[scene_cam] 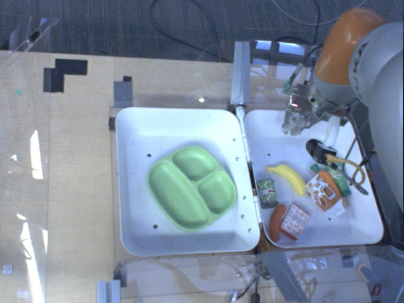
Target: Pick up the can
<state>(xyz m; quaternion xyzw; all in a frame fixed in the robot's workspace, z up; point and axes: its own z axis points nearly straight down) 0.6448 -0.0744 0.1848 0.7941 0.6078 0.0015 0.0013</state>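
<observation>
The can [267,192] is small, with a green label and a dark top, and stands near the left wall of the right bin [372,223]. My gripper [294,126] hangs over the far part of that bin, well above and behind the can, with nothing visible between its fingers. Whether the fingers are spread or closed is not clear from this angle.
In the right bin lie a yellow banana [287,176], a red sausage-like piece [276,221], a red-and-white box [295,221] and an orange carton [324,190]. The left bin [129,169] holds a green divided plate [192,185]. A metal divider [240,74] stands behind the bins.
</observation>
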